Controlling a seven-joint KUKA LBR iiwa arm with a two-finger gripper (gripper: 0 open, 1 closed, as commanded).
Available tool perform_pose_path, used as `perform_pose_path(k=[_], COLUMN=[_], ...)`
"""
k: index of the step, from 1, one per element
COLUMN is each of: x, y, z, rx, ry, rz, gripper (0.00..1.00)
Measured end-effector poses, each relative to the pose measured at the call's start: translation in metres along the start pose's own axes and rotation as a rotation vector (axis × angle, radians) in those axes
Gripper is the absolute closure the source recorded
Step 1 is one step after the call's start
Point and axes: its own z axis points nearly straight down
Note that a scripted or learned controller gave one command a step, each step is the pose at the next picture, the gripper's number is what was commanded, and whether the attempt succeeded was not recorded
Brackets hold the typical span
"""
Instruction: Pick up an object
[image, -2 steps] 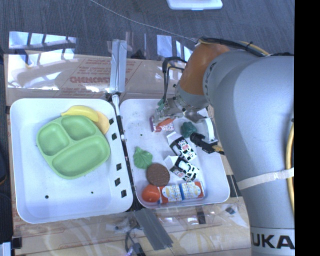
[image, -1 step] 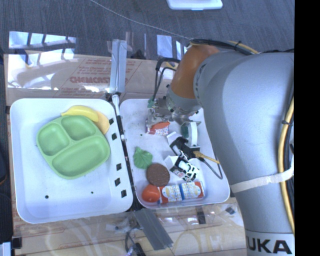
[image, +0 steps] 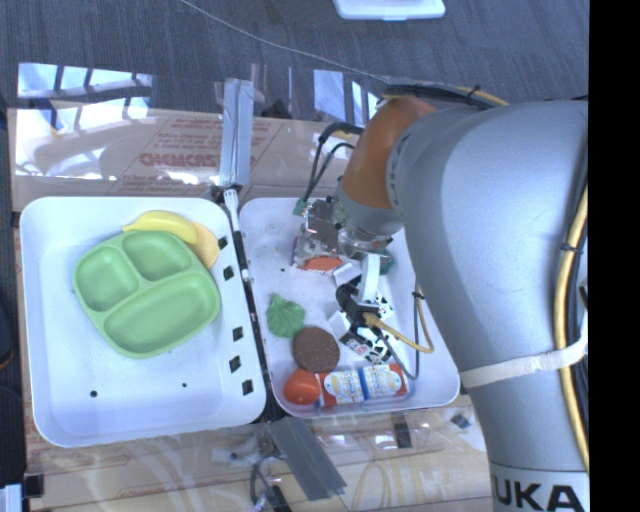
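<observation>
1. Grey metal and an orange band mark the arm (image: 470, 200), which reaches in from the right over the right bin (image: 262, 290); white letters "UKA" show on its base at the lower right.
2. The gripper (image: 325, 245) hangs low at the far end of the right bin, just above a small orange-red item (image: 322, 264); whether the fingers are open or shut cannot be told, and nothing is seen between them.
3. Nearer in that bin lie a green leafy piece (image: 285, 316), a brown round disc (image: 316, 349), a red tomato-like piece (image: 301, 387) and a small bottle (image: 366, 383) with a blue and white label, too small to read.
4. The left bin (image: 60, 390) holds a green divided plate (image: 147, 290) with a yellow banana (image: 178, 229) touching its far rim.
5. Beyond the bins, faint reddish print on the worktop (image: 150, 150) is too blurred to read.
</observation>
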Motion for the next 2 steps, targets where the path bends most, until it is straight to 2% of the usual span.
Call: perform_pose_path(k=[1,2], x=[-0.004,-0.015], y=[0.026,0.002], z=[0.001,0.003], rx=[0.01,0.008], ry=[0.002,0.001], rz=[0.119,0.328], gripper=[0.0,0.0])
